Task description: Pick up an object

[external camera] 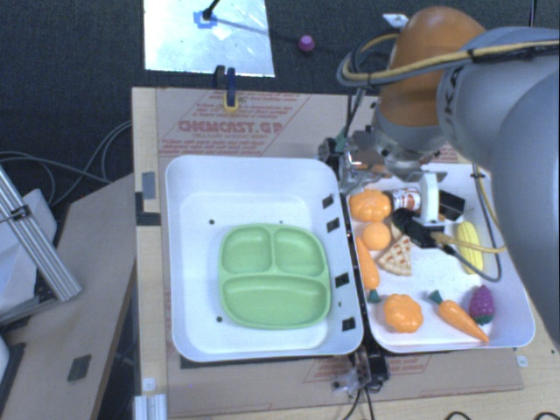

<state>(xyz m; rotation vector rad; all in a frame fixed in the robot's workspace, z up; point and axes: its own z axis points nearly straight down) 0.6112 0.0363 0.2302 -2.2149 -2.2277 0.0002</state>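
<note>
Nearest us, beside the green divided plastic plate (274, 276), we see a small orange pumpkin (402, 312), carrot (458, 318) and purple grapes (480, 303). Farther right of that plate, the gripper (372, 166) hovers over the right white bin (516, 322); we cannot tell its opening.

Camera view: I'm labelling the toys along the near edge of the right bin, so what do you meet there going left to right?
Orange pumpkin → carrot → purple grapes.
</note>
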